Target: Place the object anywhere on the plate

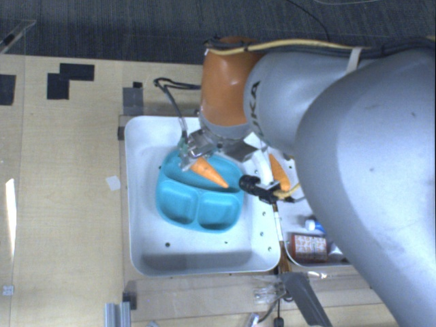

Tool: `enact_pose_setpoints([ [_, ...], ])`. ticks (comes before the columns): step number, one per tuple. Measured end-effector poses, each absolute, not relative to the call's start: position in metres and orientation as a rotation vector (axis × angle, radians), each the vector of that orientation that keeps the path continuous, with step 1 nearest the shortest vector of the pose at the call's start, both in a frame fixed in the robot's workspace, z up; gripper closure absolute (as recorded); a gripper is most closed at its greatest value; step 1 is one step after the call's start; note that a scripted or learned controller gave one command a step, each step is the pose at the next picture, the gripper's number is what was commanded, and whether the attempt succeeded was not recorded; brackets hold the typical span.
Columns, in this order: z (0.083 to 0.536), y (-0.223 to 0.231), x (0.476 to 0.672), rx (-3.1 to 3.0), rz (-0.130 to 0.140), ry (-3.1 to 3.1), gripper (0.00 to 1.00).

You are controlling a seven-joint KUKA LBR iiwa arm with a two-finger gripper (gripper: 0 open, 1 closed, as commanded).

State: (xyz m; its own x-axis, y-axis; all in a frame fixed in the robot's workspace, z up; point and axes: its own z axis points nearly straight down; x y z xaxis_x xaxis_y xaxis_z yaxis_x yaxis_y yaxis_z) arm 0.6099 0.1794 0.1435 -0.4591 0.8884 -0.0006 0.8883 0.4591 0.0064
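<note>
We see the gripper [189, 150] low over the far side of the left bin [144, 182], right above the far rim of a blue divided plate [178, 210]. We cannot tell whether it is spread or pressed together, because the wrist and the orange band of the arm [228, 87] cover it from above.

An orange toy carrot [208, 173] sits right at the gripper. Its wide end is up against the gripper and its point aims toward the near right. The carrot lies over the plate's large far compartment, within the plate's outline. We cannot tell whether it rests on the plate or is lifted just off it.

The plate has two smaller compartments on its near side, next to each other. It lies in the far-right part of the left bin, with bare white floor to its left and on its near side.

In the right bin [289, 216], just beside the dividing rims, we see an orange thing [281, 172] partly hidden by the arm. Nearer to us in that bin lie a small blue and white item [311, 225] and a box with a red and white label [310, 245].

Both bins stand on a pale bench [61, 182], which carries black marks [68, 80] at its far left.
</note>
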Motion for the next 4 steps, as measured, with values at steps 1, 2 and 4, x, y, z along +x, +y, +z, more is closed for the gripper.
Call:
enact_pose_setpoints([
  [1,0.227,0.201,0.619,1.901,0.007,2.497,1.0],
  [2,0.22,0.219,0.579,1.834,0.004,2.548,1.0],
  [4,0.16,0.191,0.63,2.218,0.003,2.222,0.0],
])
